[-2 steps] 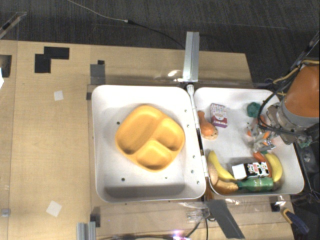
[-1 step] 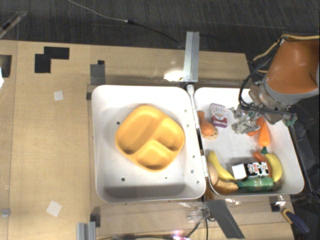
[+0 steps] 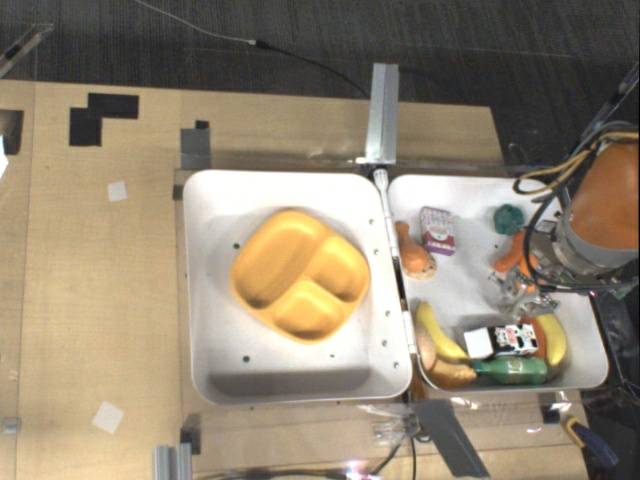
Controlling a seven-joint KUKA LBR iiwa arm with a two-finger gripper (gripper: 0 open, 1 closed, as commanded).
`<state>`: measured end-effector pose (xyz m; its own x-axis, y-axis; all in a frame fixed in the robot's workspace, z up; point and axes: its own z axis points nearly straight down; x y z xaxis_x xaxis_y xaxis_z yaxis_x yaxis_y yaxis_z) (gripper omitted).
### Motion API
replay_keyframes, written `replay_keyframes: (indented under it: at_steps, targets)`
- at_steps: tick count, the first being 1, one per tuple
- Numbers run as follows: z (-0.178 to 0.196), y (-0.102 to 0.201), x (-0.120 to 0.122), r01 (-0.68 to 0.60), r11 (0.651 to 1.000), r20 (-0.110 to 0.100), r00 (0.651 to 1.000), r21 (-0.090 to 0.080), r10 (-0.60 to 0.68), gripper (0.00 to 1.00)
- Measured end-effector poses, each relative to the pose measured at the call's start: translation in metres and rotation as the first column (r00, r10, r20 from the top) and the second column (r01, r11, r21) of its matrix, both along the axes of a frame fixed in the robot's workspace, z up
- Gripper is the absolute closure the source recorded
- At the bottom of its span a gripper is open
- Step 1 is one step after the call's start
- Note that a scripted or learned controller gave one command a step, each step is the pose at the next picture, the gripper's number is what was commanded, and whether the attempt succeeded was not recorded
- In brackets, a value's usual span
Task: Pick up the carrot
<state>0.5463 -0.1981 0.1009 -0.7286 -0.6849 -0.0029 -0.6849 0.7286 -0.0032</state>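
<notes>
Claw [image 3: 517, 290] low in right bin [image 3: 470, 193], just beside carrot [image 3: 508, 253]

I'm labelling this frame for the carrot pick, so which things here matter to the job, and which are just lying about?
Part of the job:
carrot, in the right bin
gripper, beside it

Just lying about:
yellow divided plate in the left bin
bananas
green bottle
small pink carton
teal object
black-and-white carton
</notes>
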Motion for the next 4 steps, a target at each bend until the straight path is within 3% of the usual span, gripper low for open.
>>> replay_keyframes:
  at_steps: [1, 2, 3, 4]
  targets:
    - [0.082, -0.007, 0.024, -0.203, 0.979, 0.007, 0.979, -0.003, 0.203, 1.0]
    - [0.021, -0.009, -0.037, -0.069, 0.998, 0.03, 0.997, -0.013, 0.069, 1.0]
    - [0.114, -0.007, -0.013, -0.349, 0.937, 0.007, 0.937, -0.005, 0.35, 1.0]
    - [0.113, -0.007, -0.014, -0.349, 0.937, 0.005, 0.937, -0.003, 0.349, 0.0]
